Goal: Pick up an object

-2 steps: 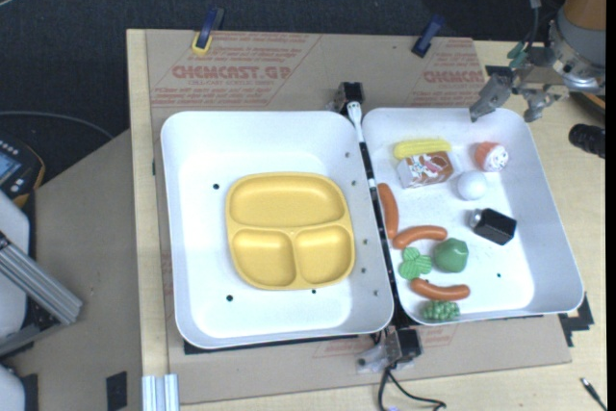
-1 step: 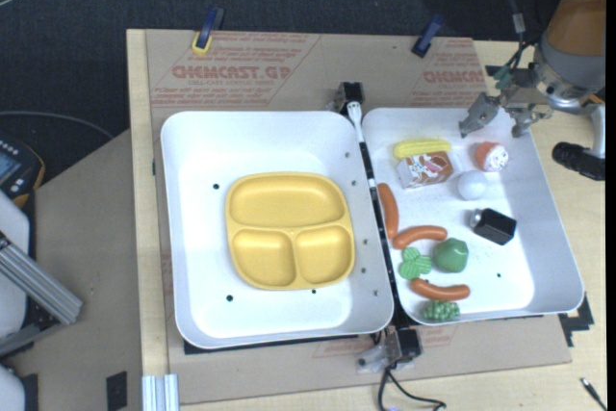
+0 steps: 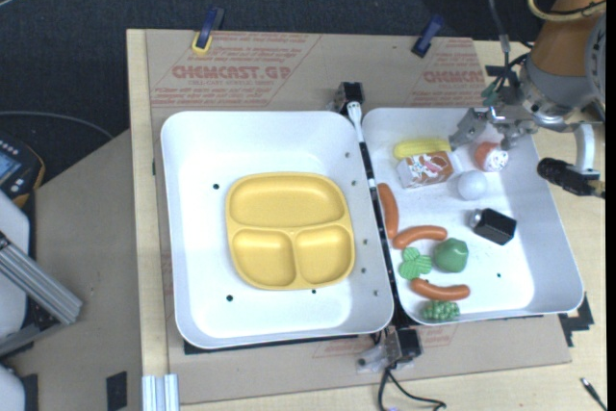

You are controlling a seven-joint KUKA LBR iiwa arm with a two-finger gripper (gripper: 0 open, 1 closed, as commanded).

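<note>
Your gripper (image 3: 489, 132) hovers over the far right of the right bin (image 3: 549, 245); you cannot tell its opening. The approach looks under way: a small red-and-white object (image 3: 491, 157) lies just beneath, and the next move calls for descending squarely onto it.

Toys are crowding the right bin (image 3: 549, 236): sausages (image 3: 421, 235), a green pepper (image 3: 450, 254), a black block (image 3: 494, 225) and a white ball (image 3: 473, 185) are lying close together. Bare floor is showing along its right side. The yellow tray (image 3: 289, 228) is taking up the left bin's (image 3: 192, 207) middle.
</note>
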